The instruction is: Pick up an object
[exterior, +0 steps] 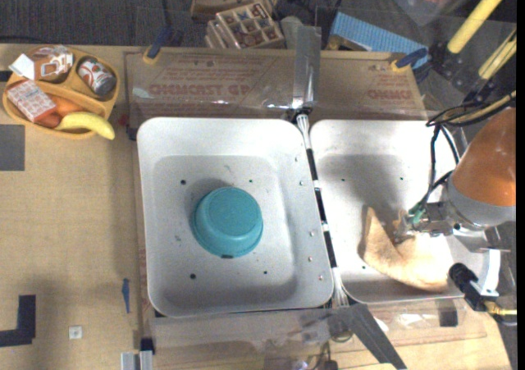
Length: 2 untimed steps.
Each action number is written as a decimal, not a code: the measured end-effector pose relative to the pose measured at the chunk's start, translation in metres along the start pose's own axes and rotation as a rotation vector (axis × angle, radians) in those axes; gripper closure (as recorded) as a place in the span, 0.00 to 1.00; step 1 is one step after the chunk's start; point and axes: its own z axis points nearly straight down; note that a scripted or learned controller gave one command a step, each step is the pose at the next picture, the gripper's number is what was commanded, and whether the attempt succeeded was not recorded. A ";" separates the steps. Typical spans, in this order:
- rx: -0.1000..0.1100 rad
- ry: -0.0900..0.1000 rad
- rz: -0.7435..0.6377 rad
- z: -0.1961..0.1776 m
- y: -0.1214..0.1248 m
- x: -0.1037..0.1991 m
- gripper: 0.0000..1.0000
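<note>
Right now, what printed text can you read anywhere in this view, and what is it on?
Red lettering on the flattened brown cardboard behind the white bins: upside down and blurred, not readable.
Red lettering on the cardboard's right part: same, unreadable.
Packets in the yellow bowl at upper left: print too small.
Nothing else bears text.

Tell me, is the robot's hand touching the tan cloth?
Touching. In the camera view, the hand sits right on the top edge of the tan cloth in the right bin, no gap between them.
</note>
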 end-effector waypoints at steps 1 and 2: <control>0.017 0.006 -0.036 -0.053 0.100 0.042 1.00; 0.016 0.006 -0.090 -0.121 0.116 0.091 1.00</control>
